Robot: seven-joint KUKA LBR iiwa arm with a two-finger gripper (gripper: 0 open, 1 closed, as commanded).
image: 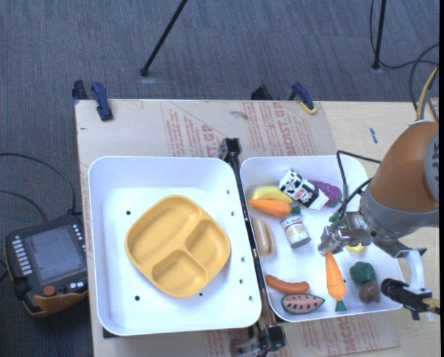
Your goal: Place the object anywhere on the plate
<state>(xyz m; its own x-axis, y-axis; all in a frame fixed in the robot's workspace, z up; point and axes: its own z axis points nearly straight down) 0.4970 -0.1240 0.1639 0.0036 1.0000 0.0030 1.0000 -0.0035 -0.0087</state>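
One carrot (334, 275) lies lengthwise toward the right bin (353, 168) front edge, gripper (333, 245) clenched on its top.

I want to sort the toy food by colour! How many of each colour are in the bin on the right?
Orange carrots: 2
Yellow banana: 1
Purple piece: 1
Reddish sausage: 1
Tan hot-dog bun: 1
Green broccoli: 1
Red-and-green watermelon slice: 1
Brown lump: 1
Total: 9
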